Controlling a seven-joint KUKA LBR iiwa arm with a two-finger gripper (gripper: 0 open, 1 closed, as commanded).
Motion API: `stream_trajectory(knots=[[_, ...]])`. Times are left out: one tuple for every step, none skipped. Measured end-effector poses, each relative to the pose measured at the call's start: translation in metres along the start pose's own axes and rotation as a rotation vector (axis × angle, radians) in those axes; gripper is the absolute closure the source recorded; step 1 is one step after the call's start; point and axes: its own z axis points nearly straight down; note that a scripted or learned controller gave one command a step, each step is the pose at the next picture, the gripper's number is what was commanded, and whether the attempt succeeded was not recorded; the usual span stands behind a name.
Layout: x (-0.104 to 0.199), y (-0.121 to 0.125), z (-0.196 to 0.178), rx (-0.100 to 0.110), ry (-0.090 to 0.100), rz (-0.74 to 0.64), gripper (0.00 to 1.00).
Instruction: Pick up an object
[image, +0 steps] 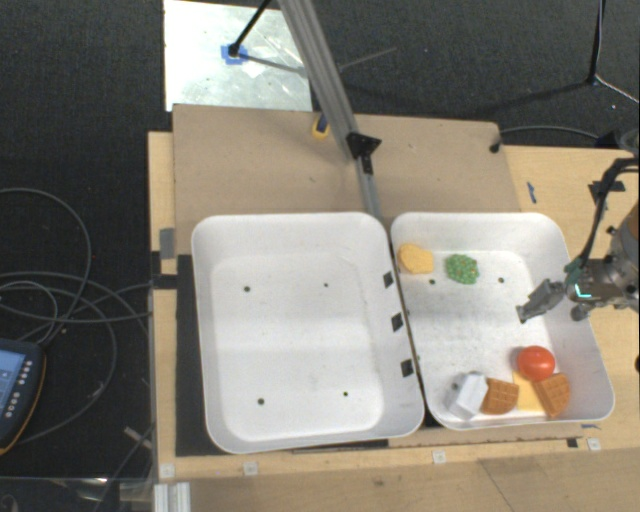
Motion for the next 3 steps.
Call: stream_trajectory(knots=[[0.0, 0.001, -0.001, -0.003, -0.001, 0.002, 0.0], [-0.004, -0.005, 0.043, 0.001, 0.0, 0.005, 0.0], [0.005, -0.003, 0.089, 0.002, 0.001, 0.004, 0.0]])
